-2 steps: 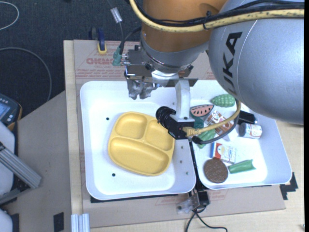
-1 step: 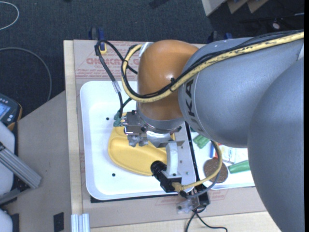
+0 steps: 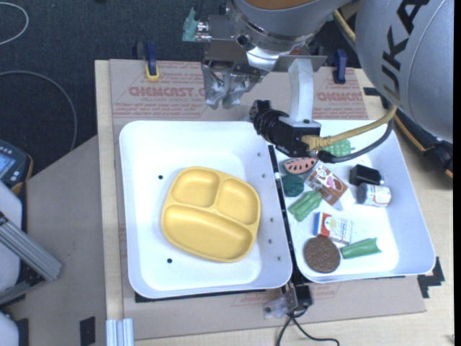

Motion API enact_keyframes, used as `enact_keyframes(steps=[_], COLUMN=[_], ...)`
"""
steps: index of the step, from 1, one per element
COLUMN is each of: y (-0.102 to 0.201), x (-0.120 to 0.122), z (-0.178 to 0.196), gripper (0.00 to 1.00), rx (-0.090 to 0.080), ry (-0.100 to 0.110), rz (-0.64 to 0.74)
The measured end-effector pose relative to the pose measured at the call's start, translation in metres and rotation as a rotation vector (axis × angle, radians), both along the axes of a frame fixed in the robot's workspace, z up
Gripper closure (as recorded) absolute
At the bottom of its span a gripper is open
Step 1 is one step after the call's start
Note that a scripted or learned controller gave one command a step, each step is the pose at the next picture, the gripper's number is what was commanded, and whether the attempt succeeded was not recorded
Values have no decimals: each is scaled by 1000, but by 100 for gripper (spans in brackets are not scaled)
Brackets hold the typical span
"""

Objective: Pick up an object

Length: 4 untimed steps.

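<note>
You see a glossy yellow divided plate [image 3: 210, 213], rounded; the gripper [image 3: 225, 92] hangs beyond its far edge, grip state unclear.

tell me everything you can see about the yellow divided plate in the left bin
The yellow divided plastic plate is a rounded-square dish with a glossy, moulded look. It has three compartments: two smaller ones along its far side and one long one along its near side, split by raised ridges. It lies flat and right way up on the floor of the left shallow white bin, roughly central, turned slightly askew to the bin's walls. Nothing sits in it, and nothing but the bin touches it.
</note>
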State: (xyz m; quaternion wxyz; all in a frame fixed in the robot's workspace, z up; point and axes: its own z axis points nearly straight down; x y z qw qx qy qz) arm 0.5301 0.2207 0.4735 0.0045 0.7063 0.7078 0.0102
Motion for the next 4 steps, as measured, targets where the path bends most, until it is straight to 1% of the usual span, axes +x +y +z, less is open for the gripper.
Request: enact_keyframes(steps=[1,2,3,4], y=[4,3,4,-1], x=[-54,-54,-51,-1], z=[-36,-224,-205,-133], gripper=[100,100,100,100], rx=[-9,-16,-7,-5], ry=[28,38,21,10], rz=[1,-4,-3,-4])
